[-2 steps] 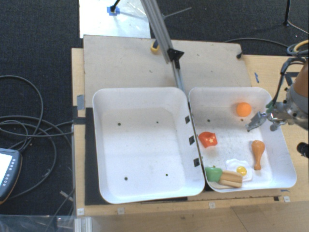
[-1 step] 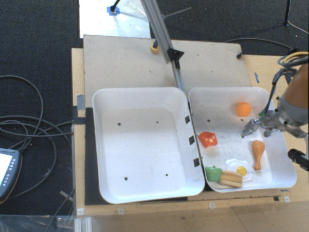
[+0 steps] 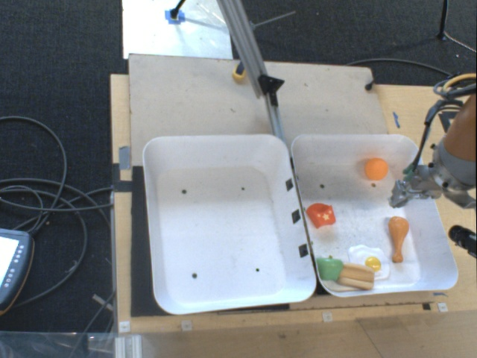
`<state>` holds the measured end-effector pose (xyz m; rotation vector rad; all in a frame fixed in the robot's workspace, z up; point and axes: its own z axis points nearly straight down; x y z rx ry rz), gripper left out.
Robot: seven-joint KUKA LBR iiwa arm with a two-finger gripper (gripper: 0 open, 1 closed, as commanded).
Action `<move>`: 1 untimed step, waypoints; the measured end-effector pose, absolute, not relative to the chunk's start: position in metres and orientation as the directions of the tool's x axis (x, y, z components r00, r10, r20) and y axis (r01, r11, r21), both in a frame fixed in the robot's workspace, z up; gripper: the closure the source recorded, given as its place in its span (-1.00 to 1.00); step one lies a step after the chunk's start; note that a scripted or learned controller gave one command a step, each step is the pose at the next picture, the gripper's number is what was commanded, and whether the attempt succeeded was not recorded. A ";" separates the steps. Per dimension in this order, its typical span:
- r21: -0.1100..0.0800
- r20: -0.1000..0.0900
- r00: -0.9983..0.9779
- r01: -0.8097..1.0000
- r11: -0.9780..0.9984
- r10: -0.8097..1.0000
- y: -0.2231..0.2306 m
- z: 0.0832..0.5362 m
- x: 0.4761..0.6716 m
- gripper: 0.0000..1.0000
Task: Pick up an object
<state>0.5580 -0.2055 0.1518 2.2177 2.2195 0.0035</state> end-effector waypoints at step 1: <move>0.008 -0.003 -0.006 1.000 0.006 1.000 -0.196 0.209 0.563 1.00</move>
